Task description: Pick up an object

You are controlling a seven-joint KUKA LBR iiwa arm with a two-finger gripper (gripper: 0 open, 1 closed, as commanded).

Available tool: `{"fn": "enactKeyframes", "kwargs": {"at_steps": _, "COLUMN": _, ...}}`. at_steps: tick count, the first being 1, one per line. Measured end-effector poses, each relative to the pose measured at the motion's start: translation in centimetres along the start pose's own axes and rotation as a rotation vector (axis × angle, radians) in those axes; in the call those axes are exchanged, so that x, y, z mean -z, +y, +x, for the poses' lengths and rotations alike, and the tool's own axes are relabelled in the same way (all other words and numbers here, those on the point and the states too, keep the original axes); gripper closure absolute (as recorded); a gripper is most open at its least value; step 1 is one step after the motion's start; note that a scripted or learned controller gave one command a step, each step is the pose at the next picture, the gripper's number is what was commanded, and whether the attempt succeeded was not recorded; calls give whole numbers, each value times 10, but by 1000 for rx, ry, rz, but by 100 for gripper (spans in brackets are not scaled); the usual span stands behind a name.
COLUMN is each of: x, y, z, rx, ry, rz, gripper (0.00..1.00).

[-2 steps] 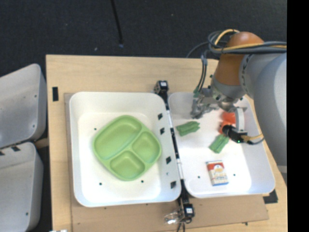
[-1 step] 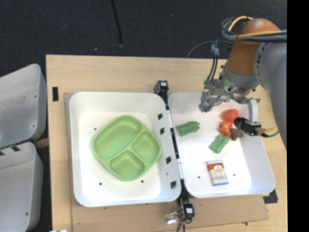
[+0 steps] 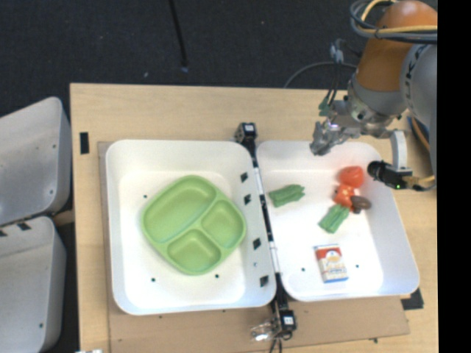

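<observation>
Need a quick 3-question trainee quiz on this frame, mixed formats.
1. True or false: the green plastic three-compartment tray lies in the left white bin.
2. Which lies nearest the camera in the right white bin? A) small red-and-white card box B) red toy tomato C) green toy vegetable
3. Over which bin's far edge is the gripper?

Key: 1 true; 2 A; 3 right.
</observation>
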State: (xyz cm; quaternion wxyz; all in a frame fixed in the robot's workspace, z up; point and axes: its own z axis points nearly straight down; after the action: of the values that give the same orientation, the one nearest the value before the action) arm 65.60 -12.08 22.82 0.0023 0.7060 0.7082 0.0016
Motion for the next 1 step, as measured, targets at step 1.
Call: {"fn": "enactKeyframes", "kwargs": {"at_steps": 1, "x": 54, "y": 1, "z": -2, "rx": 1, "ry": -1, "rz": -1, "gripper": 100}}
